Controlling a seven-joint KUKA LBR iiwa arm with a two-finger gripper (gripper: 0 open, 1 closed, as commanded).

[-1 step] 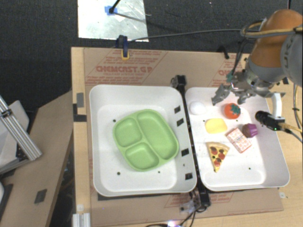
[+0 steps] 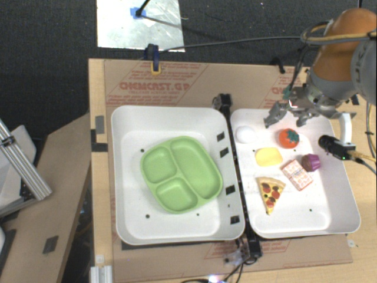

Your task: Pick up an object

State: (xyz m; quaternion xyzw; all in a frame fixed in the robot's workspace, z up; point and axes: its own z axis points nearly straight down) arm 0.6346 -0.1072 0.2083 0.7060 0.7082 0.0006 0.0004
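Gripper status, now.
Gripper: open, holding nothing, its fingers spread above the back of the right bin, just over the orange tomato toy.

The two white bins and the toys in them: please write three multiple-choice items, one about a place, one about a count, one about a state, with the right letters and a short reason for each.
1. Where is the green tray?
A. In the left bin
B. In the right bin
C. On the bench outside the bins

2. How many compartments does the green tray have?
A. Two
B. Three
C. Five

3. How does the gripper stand to the tomato?
A. It holds the tomato lifted
B. It hangs open above the right bin, tomato not between its fingers
C. It rests inside the green tray

Key: 1 A, the green tray lies in the left bin. 2 B, three hollows show in it. 3 B, the gripper has its fingers spread over the right bin, while the tomato sits on the bin floor beside the pizza slice and other toys.
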